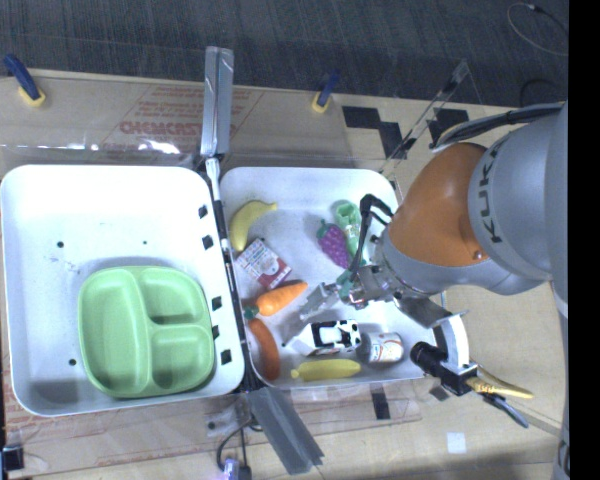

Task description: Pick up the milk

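tray (145, 328) in left bin (40, 198), milk (337, 336) in right bin (300, 183)

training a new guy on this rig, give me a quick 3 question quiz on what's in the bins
1. True or false: the green tray lies in the left bin.
2. Which lies nearest the milk? A) grapes B) the yellow banana along the right bin's near wall C) the green tray
3. Fill in: the carrot lies between the red and white packet and the ____ at the bin's near left corner.

Key
1. True.
2. B: that banana lies just below the milk in the camera view.
3. The red-orange item, partly tucked against the wall; its kind is hard to tell.
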You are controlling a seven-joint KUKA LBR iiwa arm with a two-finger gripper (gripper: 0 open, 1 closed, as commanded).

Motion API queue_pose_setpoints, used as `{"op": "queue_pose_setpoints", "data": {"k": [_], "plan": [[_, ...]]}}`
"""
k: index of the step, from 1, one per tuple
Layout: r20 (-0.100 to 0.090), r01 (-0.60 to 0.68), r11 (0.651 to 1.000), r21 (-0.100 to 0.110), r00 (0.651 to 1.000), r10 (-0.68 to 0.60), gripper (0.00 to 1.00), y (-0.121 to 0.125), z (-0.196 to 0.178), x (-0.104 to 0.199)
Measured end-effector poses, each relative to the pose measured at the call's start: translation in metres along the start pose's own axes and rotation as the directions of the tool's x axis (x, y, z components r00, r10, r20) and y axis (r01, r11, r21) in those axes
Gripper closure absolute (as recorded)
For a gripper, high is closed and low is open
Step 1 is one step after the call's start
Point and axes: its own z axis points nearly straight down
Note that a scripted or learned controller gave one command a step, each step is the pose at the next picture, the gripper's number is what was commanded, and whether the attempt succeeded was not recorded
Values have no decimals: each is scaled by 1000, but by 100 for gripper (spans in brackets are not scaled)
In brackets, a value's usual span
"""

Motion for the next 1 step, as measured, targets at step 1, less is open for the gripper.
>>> {"op": "queue_pose_setpoints", "data": {"k": [1], "plan": [[-1, 270, 963, 0, 963, -270, 0, -2, 78, -10]]}}
